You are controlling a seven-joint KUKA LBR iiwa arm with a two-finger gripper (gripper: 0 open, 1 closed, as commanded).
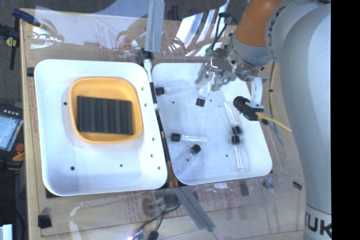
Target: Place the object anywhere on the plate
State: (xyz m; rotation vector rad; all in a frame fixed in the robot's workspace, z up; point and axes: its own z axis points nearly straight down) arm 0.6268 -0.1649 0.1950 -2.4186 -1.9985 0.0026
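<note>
camera view looks down at a slant on a bench (101, 208) bearing two shallow white bins side by side. the left bin (50, 166) fills the left-centre of the frame and holds a yellow plate (104, 90) with rounded corners, whose middle is covered by a dark ribbed rectangular insert (106, 114). the right bin (219, 174) sits just beside it, sharing a dark seam down the centre of the frame.

several clear plastic tubes with black caps lie scattered in the right bin: one near its upper left corner (169, 88), one lying crosswise at lower centre (188, 137), one tilted just below that (188, 157), one slanted in the right part (231, 114), and one upright along the lower right (238, 152). they lie apart from one another, and all are well apart from the plate.

the grey arm (298, 93) with its orange band (256, 17) reaches in from the right of the frame. the jaws (207, 84) hang over the upper middle of the right bin. just below them a small black-capped object (199, 102) shows, but i cannot tell whether the jaws are open, closed or gripping it. a black fitting (243, 107) with a yellow cable sits by the bin's right side.
</note>
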